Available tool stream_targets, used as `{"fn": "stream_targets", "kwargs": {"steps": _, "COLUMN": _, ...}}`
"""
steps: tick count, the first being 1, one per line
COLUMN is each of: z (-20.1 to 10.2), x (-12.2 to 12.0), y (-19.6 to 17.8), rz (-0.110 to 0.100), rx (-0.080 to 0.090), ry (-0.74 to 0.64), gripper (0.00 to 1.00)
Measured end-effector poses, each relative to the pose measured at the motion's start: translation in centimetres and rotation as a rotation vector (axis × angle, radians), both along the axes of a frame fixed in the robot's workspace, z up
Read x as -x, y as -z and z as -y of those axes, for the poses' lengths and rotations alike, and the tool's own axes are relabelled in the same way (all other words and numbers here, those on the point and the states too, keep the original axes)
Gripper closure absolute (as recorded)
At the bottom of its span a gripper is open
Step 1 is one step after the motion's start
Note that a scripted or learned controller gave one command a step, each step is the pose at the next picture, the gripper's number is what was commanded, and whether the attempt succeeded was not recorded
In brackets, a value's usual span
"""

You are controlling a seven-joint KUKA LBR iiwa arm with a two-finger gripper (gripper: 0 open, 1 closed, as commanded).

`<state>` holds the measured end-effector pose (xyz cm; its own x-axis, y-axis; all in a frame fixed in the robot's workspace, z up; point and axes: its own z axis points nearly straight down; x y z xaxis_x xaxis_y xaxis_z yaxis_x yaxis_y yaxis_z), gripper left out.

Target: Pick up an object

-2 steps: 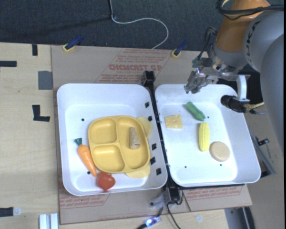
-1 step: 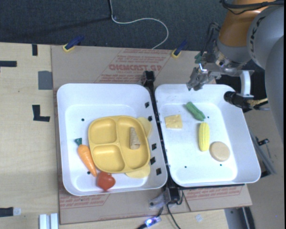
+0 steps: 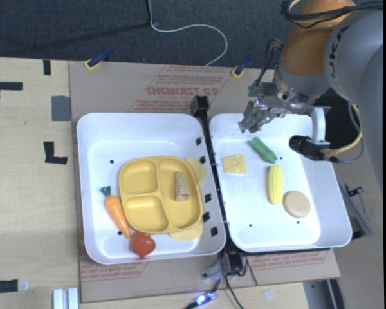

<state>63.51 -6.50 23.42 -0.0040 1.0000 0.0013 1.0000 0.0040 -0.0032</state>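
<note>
The arm [image 3: 334, 37] reached over the right bin [image 3: 321, 234], where the corn [image 3: 275, 184], a tan disc [image 3: 296, 204], a yellow square [image 3: 234, 165] and the green pod [image 3: 264, 149] lay apart. The gripper [image 3: 252, 122] hovered just above the pod, holding nothing; whether it stood apart or together I cannot tell. The pod looked slim and slanted, so a descent slightly off could nudge it aside.

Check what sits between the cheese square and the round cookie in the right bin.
Camera view: the corn cob lies between the cheese square and the round cookie.
</note>
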Motion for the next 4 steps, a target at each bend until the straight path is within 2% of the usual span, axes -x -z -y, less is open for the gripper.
{"fn": "stream_targets", "kwargs": {"steps": 1, "z": -1.7, "x": 3.2, "y": 0.2, "rz": -0.001, "rx": 0.001, "ry": 0.002, "gripper": 1.00}}
{"fn": "stream_targets", "kwargs": {"steps": 2, "z": -2.9, "x": 2.6, "y": 1.5, "rz": 0.000, "rx": 0.002, "ry": 0.002, "gripper": 1.00}}
{"fn": "stream_targets", "kwargs": {"steps": 3, "z": -1.5, "x": 2.7, "y": 2.0, "rz": 0.000, "rx": 0.002, "ry": 0.004, "gripper": 1.00}}
{"fn": "stream_targets", "kwargs": {"steps": 4, "z": -1.5, "x": 3.0, "y": 0.2, "rz": 0.003, "rx": 0.001, "ry": 0.003, "gripper": 1.00}}
